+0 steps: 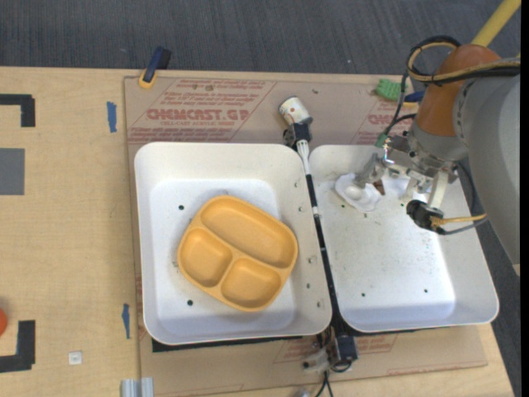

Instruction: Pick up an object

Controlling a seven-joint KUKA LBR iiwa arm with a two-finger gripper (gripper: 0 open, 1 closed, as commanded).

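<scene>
The gripper (369,182) hangs low over the far-left corner of the right bin (413,304), beside a small white object (354,194) lying on the floor there; whether it is apart or closed cannot be told. Toward the near rim, the bin floor is open. Left of that bin, the left bin (157,188) holds a yellow divided tray (238,251). Red print on the cardboard (198,110) behind is not legible.

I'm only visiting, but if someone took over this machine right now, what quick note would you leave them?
End effector: low in the right bin, at its far left corner, on a small white object; whether it grips it cannot be told.
Yellow divided tray: lying flat in the left bin.
Done: arm reached down to the white object.
Left: confirm a grasp, then lift.
</scene>
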